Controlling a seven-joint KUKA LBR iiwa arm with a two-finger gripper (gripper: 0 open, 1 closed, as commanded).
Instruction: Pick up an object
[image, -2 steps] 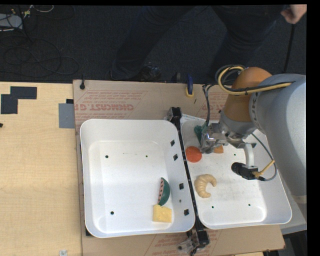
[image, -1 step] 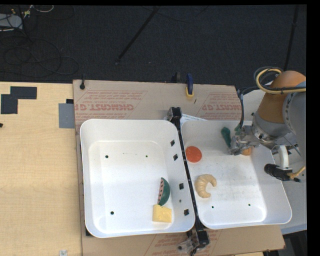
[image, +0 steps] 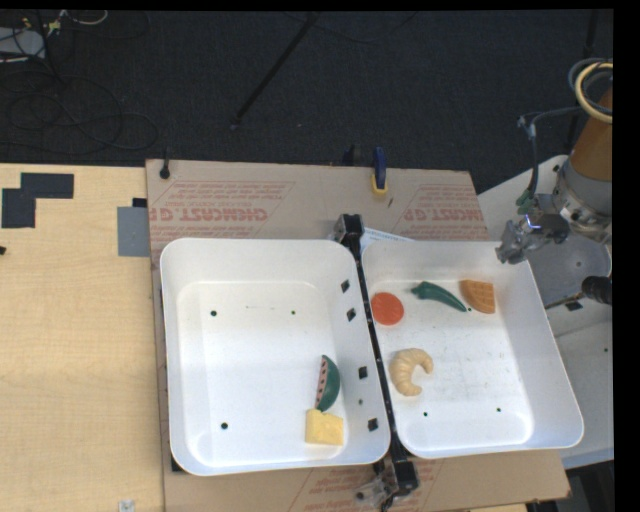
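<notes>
The right bin (image: 560, 400) holds a red-orange round piece (image: 387, 309), a green pepper (image: 437, 295), an orange bread slice (image: 479, 296) and a pale croissant (image: 410, 370). In the left bin (image: 185, 400) a watermelon slice (image: 327, 382) lies next to a yellow cheese block (image: 324, 428), both near its front right corner. My gripper (image: 520, 238) hangs off the grey and orange arm at the far right, above the right bin's back right corner. It stands well apart from every object, the bread slice being the nearest.
Both bins rest on a cardboard sheet (image: 260, 205) on the wooden bench (image: 70, 330). A black divider with clips (image: 362, 330) runs between the bins. A blue and yellow clamp (image: 379, 172) grips the cardboard's back edge.
</notes>
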